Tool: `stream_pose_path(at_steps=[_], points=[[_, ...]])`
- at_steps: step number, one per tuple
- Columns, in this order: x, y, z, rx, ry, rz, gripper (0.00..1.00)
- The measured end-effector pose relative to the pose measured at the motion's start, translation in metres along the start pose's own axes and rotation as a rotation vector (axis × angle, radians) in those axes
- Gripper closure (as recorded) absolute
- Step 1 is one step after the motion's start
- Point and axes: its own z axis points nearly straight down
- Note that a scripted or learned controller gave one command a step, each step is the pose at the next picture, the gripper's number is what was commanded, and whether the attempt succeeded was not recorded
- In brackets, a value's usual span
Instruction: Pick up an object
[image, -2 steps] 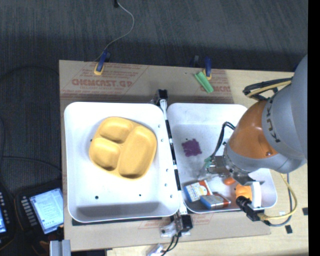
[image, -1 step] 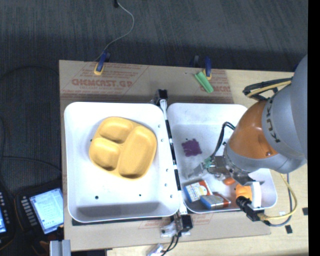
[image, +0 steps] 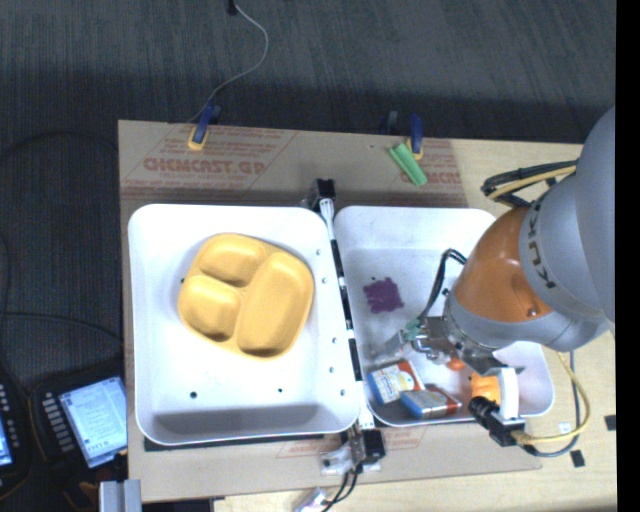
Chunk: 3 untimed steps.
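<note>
Orange-banded arm hung over your right bin (image: 420, 225); small boxes (image: 415, 390) lay just left of the gripper (image: 432, 340), finger state unclear.

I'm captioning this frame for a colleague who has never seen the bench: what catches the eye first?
A big yellow three-compartment tray sits alone in the left bin. The grey arm with its orange band hangs over the right bin, above small boxes at its near edge; a purple piece lies farther back.
</note>
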Motion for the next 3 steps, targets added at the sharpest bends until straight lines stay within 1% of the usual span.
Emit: stream_pose_path(at_steps=[1,2,3], points=[[0.0,0.002,-0.011,-0.004,-0.001,0.001,1.0],[0.0,0.001,-0.011,-0.003,0.0,0.001,0.0],[-0.001,0.001,0.0,0.002,0.001,0.0,0.0]])
